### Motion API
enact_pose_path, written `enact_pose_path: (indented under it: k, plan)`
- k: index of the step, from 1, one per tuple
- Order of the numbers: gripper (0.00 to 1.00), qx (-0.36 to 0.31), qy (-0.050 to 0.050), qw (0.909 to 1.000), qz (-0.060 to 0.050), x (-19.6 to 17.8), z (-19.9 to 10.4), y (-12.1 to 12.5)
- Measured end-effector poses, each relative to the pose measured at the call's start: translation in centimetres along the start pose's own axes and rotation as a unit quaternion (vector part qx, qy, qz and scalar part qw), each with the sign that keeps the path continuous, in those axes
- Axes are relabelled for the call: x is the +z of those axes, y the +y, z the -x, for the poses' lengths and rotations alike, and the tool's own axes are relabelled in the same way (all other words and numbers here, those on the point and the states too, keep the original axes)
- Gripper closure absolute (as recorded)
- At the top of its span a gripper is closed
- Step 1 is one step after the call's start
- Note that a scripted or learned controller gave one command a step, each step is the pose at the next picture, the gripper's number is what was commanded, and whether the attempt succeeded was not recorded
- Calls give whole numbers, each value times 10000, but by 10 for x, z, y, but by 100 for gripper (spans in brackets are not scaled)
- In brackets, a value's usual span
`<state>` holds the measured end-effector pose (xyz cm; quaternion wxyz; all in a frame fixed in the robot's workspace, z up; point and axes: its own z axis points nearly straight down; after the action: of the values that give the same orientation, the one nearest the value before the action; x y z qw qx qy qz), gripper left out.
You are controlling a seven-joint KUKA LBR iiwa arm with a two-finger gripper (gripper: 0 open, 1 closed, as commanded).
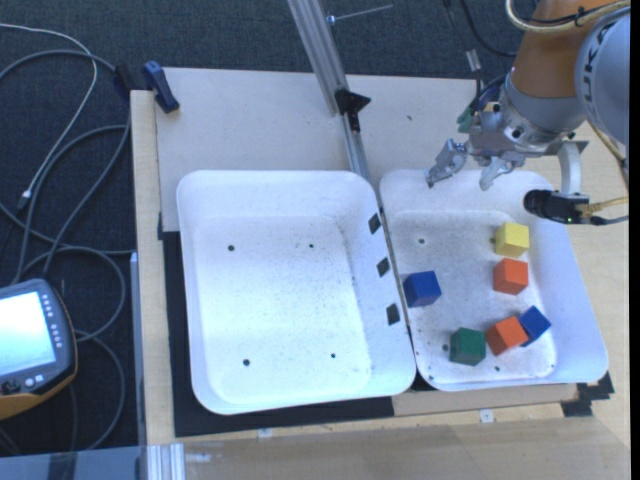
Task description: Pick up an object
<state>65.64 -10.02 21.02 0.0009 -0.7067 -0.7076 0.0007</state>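
My gripper (467,171) hangs open above the far rim of the right bin (570,268), with nothing between its fingers. Inside that bin lie several cubes: a yellow cube (512,238) and an orange cube (510,275) toward the right, a blue cube (421,288) near the left wall, a green cube (467,346) at the front, and a second orange cube (507,333) touching a small blue cube (535,323). The yellow cube is the closest to the gripper, lying ahead of it and to the right.
The left bin (200,268) sits beside the right one. A slanted metal pole (318,48) runs down to the gap between the bins. A blue clamp (160,85) sits at the bench's far left corner. A black cable plug (550,205) hangs off the wrist.
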Motion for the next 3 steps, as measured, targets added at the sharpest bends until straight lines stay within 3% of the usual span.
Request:
enact_pose_path:
  k: [1, 2, 3]
  plan:
    - [0, 26, 1, 10000, -37, 116, 64, -23]
    - [0, -43, 74, 10000, -2, 111, 96, -45]
    - [0, -13, 48, 10000, -1, 110, 94, -81]
